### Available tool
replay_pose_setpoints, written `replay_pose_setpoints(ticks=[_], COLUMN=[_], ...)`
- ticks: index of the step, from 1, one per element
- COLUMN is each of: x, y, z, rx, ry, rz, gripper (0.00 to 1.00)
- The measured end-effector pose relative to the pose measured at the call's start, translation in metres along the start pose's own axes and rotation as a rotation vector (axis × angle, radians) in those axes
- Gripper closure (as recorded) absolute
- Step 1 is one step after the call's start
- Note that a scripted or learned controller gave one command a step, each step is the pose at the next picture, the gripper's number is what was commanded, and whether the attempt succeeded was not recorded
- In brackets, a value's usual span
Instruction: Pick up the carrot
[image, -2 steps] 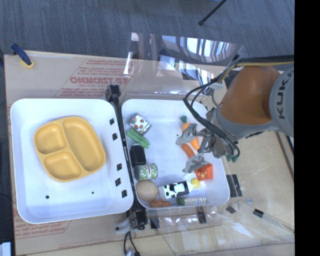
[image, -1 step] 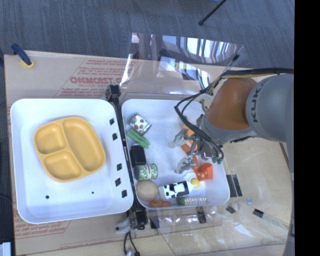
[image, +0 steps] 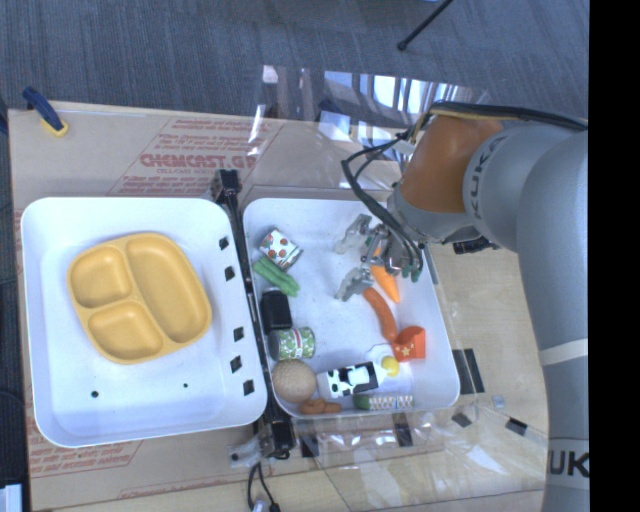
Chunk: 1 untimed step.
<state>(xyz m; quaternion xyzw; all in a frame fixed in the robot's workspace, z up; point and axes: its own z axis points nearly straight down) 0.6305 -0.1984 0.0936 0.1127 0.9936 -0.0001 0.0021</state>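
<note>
I am reaching into the right bin (image: 440, 300), working close to its far right wall, with open white floor lying to the left of my hand (image: 352, 262). My hand is spread wide, its two fingers (image: 350, 285) well apart, gripping nothing. The carrot (image: 383, 301) is lying on the bin floor just beside my nearer finger, toward the right wall, stretching away toward an orange-red block (image: 410, 343). Further left of my hand, along the dividing wall, a small printed can (image: 279, 248), a green pod (image: 276, 276), a black block (image: 275, 310) and a green-patterned can (image: 296, 344) are sitting in a row. Beyond them, the left bin (image: 60, 400) is holding a yellow divided plate (image: 138, 296).
</note>
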Motion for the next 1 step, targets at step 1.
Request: replay_pose_setpoints(ticks=[1], x=[-0.0018], y=[0.0023], z=[-0.0119], rx=[0.001], ry=[-0.005], rz=[-0.009], gripper=[1.0])
